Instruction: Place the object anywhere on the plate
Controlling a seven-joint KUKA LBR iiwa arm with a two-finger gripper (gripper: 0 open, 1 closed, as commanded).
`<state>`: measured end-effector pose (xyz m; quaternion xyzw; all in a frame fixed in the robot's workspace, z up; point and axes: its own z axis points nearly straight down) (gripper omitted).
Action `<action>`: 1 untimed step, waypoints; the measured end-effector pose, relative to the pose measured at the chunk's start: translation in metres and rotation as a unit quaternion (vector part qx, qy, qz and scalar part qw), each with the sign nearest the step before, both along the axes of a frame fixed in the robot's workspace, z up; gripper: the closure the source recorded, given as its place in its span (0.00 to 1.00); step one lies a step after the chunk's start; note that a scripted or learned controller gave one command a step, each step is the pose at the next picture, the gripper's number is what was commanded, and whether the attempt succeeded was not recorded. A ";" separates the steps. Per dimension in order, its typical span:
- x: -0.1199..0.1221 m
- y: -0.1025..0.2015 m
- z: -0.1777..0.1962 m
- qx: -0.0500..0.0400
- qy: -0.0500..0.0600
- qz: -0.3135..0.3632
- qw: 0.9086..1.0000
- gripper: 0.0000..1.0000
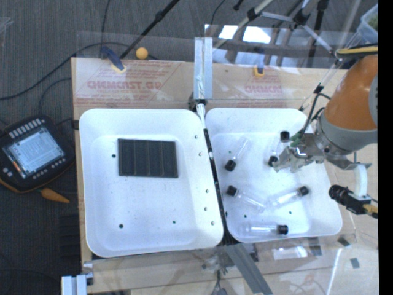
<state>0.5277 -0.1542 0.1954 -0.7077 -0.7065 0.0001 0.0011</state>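
Lowest in frame, a clear vial [265,229] is seen in the right bin [319,226]; the dark plate [147,158] sits left; end effector [284,160] state cannot be told; round vials may roll away

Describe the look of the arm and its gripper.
The arm is rounded, with a broad orange band over a grey section near the wrist. Thin dark cables run along it toward the gripper, a small metallic grey assembly with black parts.
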 end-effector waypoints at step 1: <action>0.056 0.078 -0.013 -0.001 0.001 0.082 0.997 1.00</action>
